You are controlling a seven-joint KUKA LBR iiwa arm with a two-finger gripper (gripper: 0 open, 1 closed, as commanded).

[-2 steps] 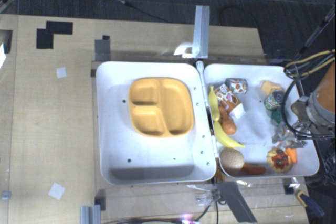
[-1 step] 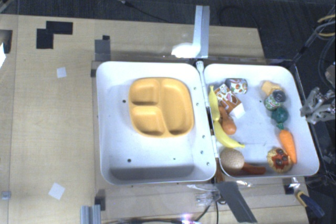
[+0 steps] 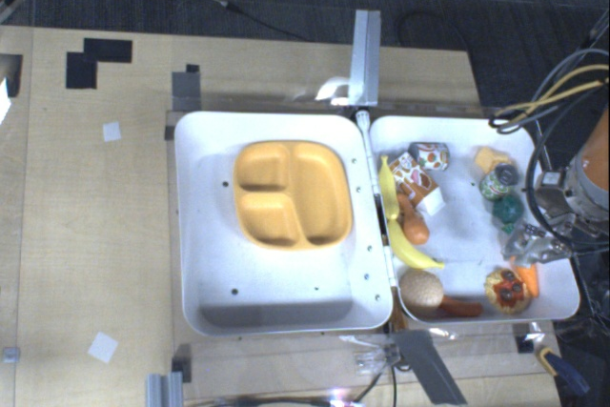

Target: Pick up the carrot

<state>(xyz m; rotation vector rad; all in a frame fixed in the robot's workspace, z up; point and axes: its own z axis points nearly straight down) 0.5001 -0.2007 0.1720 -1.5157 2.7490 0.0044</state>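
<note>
Carrot (image 3: 530, 278) lies just below claw (image 3: 530, 248) (right bin (image 3: 562, 305)).

Arm at the right edge of the frame, hand low

The arm (image 3: 593, 169) enters from the right edge at mid-height, its orange band showing at the border with cables looping above it. Its hand (image 3: 536, 248) sits in the lower right of the frame, metal parts pointing left and down.
</note>
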